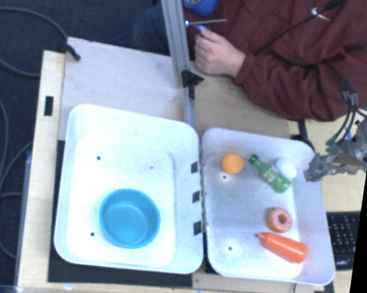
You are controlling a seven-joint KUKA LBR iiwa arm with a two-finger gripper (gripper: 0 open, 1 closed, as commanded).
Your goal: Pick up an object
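Gripper [320, 167] at right bin's [222, 251] three o'clock rim, grip state unclear. Inside: one ball [232, 163], bottle [269, 175], donut [280, 220], carrot [282, 247]. Left bin [90, 128]: one bowl [129, 218].

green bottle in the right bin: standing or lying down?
Lying down. The green bottle shows its full side length on the right bin floor, cap toward the orange ball.

Left bin [84, 127]: bowl [129, 218], lower centre. Right bin [309, 263]: ball [232, 163], bottle [269, 175] upper; ring [280, 220], carrot [282, 247] lower right.
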